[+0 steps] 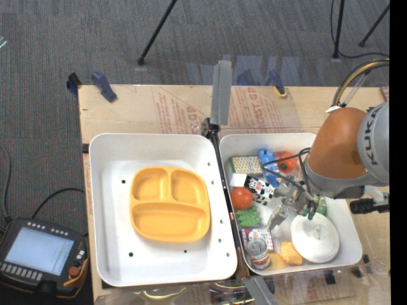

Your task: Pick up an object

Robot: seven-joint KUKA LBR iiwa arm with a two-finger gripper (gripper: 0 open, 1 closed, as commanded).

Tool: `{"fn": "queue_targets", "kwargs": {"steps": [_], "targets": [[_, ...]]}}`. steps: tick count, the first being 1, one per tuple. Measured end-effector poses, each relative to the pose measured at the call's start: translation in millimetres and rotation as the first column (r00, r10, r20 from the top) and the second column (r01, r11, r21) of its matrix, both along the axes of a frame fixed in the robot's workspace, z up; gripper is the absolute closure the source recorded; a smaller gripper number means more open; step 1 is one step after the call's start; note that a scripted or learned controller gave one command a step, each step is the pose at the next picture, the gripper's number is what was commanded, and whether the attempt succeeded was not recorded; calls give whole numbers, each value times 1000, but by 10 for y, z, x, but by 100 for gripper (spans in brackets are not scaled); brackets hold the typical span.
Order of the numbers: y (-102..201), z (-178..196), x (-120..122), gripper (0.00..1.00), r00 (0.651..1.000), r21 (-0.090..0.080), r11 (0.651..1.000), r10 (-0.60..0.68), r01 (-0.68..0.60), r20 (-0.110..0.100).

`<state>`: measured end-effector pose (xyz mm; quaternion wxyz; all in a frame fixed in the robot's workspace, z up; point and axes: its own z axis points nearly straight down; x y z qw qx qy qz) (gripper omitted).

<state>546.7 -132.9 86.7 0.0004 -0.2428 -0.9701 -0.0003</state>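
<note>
Yellow tray: a divided plate (170, 203) we see alone in the left bin (102, 170), well apart from the arm.
Desk: plywood desk (146, 107) carries both bins.
Right bin: this bin (299, 138) holds a red tomato (241, 197), a green leafy toy (249, 217), a small can (258, 254), a black-and-white die (259, 187), a yellow wedge (291, 253) and a white lidded bowl (315, 237).
Gripper: the gripper (284, 216) hangs just left of the bowl; its fingers (277, 220) look narrow, nothing between them.
</note>
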Motion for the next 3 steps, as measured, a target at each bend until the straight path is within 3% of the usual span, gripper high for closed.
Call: {"fn": "queue_targets", "kwargs": {"steps": [1, 2, 3], "targets": [[384, 17, 709, 0, 993, -2, 993, 120, -120, 4], [-419, 10, 130, 0, 997, -2, 997, 83, -83, 1], [-729, -11, 681, 0, 996, 3, 996, 90, -90, -6]]}}
